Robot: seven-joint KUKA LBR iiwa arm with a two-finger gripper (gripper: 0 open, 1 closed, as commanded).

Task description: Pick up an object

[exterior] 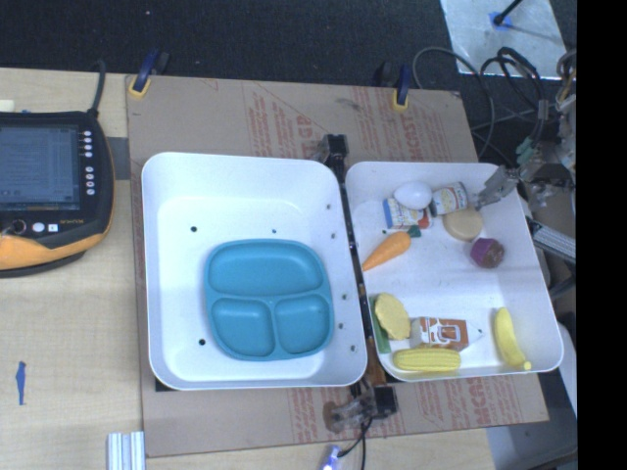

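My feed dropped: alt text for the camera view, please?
The grey two-finger gripper hovers at the right white bin, which holds an orange toy carrot, a purple ball and a yellow banana. The left white bin holds a blue divided plate.

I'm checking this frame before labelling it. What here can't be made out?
- Gripper at the right white bin's far corner: too small and blurred to tell whether it is open or shut.
- Small brown-and-white packet: print too small to read.
- White-capped small bottle: label blurred.
- Black handheld screen: cut off by the left edge.
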